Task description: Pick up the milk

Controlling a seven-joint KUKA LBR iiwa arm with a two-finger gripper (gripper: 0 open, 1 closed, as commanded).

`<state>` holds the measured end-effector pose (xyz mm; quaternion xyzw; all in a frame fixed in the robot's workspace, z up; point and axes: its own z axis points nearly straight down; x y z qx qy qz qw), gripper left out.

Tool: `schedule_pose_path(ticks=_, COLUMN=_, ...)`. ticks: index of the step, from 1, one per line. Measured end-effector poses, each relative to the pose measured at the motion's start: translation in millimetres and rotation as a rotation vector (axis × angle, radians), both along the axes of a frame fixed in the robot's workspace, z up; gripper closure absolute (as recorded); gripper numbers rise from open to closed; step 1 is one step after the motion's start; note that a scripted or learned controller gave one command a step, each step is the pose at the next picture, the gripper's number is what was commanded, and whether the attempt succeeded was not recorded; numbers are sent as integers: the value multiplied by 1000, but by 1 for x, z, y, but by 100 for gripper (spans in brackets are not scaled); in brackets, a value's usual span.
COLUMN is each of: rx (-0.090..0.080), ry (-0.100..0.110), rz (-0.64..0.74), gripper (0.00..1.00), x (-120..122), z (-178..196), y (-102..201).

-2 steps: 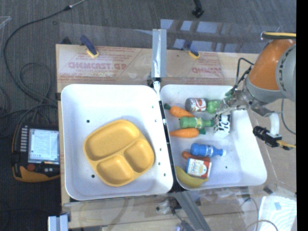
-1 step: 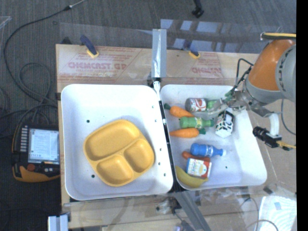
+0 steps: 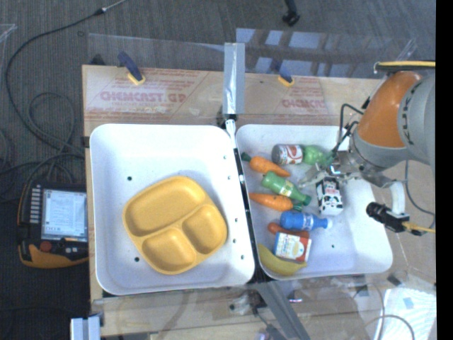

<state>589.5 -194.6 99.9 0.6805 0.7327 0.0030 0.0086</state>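
The milk (image 3: 330, 198) is a small white carton with black cow patches, standing in the right bin (image 3: 368, 250) right of centre. My gripper (image 3: 335, 175) hangs directly over the carton's top end, reaching in from the right under the grey arm with its orange band (image 3: 386, 119). The gripper's lower part overlaps the carton's top, so I cannot tell whether it touches the carton.
Left of the milk lie a soda can (image 3: 287, 154), green bottles (image 3: 282, 185), two carrots (image 3: 270, 201) and a blue bottle (image 3: 303, 221). A red carton (image 3: 291, 246) and a banana (image 3: 276, 263) sit near the front. The left bin (image 3: 113, 147) holds a yellow divided plate (image 3: 175, 223).
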Motion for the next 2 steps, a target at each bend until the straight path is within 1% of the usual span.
schedule_pose_path(ticks=1, rx=-1, ry=-2, rz=-1, gripper=100, x=0, z=10, y=0)
schedule_pose_path(ticks=2, rx=5, ry=17, rz=-62, gripper=100, x=66, z=92, y=58)
